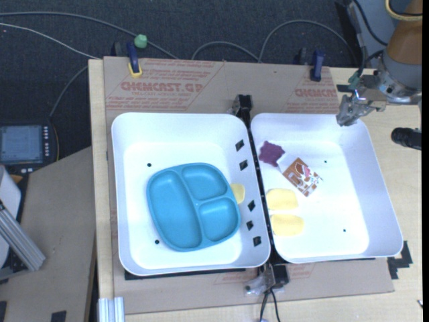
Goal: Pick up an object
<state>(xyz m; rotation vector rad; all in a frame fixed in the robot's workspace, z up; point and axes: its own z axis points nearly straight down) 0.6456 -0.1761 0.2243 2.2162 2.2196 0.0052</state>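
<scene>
Two pale yellow pieces [284,211] lie in the right bin [375,206], nearest the camera, close to the divider [251,180] between the bins. Beyond them sit a brown-and-white packet [302,176] and a purple object [271,152]. Left of the divider, a blue sectioned plate [193,205] fills the left bin [127,180]. Over the right bin's far right corner hangs the gripper [348,115], holding nothing visible; whether it is spread or closed I cannot tell.

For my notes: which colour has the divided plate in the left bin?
The divided plastic plate is light blue, seen in the camera view.

A robotics lab: clamped board [201,79], loose cables [60,35], small monitor [23,143].
</scene>
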